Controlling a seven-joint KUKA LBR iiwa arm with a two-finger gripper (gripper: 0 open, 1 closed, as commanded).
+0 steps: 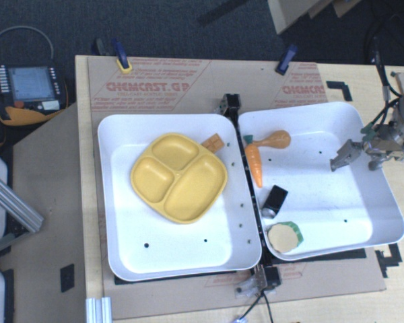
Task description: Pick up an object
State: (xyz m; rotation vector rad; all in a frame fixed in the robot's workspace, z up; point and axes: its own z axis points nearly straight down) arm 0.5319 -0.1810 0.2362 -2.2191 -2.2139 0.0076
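Observation:
My gripper [359, 158] hangs over the right edge of the right bin [363, 210], its fingers open and nothing between them. The objects in this bin lie along its left side, well away from the gripper. An orange carrot [255, 165] lies by the divider, with a tan wooden spoon-shaped piece [273, 140] just above it. A small black block [275, 200] sits lower down. A round tan and green piece [284, 237] rests in the front left corner. The left bin [121, 234] bears a yellow divided plate [180, 177], and a small brown block [213, 142] peeks out at the plate's upper right rim.
The bins rest on a cardboard sheet [94, 180] held by clamps [123, 60] at its back edge. A pendant with a screen [28, 86] lies off the bench at the far left. Bare white floor spreads across the right bin's middle and right.

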